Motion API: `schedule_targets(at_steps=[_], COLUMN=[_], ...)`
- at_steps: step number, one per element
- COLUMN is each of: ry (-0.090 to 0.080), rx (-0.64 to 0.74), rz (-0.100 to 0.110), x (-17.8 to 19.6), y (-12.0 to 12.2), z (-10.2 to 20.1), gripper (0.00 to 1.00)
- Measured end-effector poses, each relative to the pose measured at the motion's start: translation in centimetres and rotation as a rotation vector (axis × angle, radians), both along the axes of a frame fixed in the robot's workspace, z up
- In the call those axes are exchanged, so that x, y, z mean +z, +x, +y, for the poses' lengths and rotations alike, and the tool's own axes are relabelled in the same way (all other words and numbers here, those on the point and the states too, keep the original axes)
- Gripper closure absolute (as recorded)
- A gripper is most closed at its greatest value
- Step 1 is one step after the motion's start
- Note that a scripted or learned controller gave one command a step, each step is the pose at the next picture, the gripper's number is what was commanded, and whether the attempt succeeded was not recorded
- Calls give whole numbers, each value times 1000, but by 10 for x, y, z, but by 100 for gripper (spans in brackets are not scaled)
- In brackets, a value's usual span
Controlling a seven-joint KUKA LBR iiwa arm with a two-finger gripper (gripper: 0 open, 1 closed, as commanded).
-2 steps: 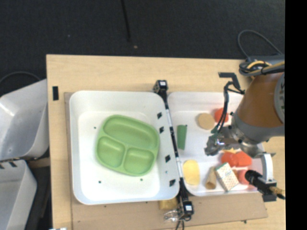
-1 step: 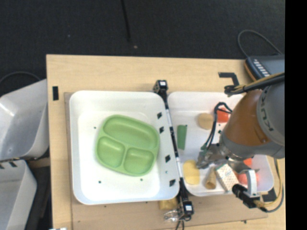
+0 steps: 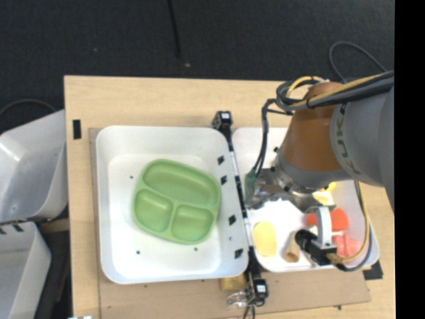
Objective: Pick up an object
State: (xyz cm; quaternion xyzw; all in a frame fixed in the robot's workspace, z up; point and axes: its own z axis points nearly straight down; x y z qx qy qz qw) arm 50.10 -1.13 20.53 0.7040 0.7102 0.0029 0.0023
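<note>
Grey arm (image 3: 345, 138) hiding claw, right bin (image 3: 372, 244) objects partly covered

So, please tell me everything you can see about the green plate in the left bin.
The green plate looks like smooth, light green plastic, with rounded corners and three compartments: one large, two smaller. It lies flat, turned slightly askew, near the middle of the left bin, resting on its white floor. Nothing lies in it or touches it otherwise.
</note>
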Motion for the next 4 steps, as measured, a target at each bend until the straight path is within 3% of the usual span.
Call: schedule_targets(at_steps=[1, 2, 4], ry=[1, -3, -5], rx=[-1, 3, 32], rz=[-7, 4, 4], x=[121, 124, 145], y=[-10, -10, -8], z=[27, 24, 23], gripper=[100, 100, 100])
